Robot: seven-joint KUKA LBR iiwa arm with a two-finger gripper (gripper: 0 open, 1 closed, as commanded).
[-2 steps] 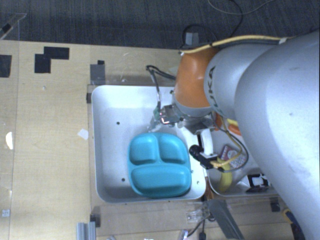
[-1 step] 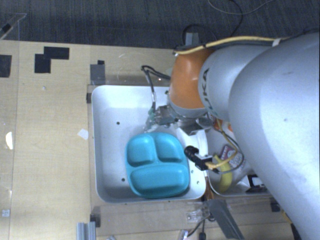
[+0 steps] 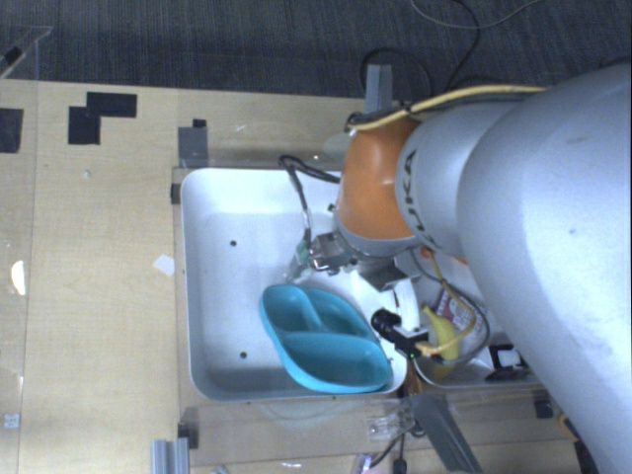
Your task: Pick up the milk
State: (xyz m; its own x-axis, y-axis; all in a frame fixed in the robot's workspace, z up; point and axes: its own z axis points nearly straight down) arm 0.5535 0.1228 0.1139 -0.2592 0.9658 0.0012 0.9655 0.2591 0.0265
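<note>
Arm point(image 3: 513, 225) hangs low over the seam between the two bins, wrist blocking the tool; can't tell the grip state. Left bin point(image 3: 212, 265) has a blue divided dish point(image 3: 324, 339). Milk not identifiable: possibly the red-and-white pack point(image 3: 456, 314) beside a banana point(image 3: 441, 332) in the right bin. Judged step: approach/descent. Next move needs confirmed alignment on the milk.

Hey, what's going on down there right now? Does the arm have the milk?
Arm low over the bins, hiding its gripper. Can't pick out any milk. Blue dish in left bin; yellow item by the divider, under the arm.
</note>
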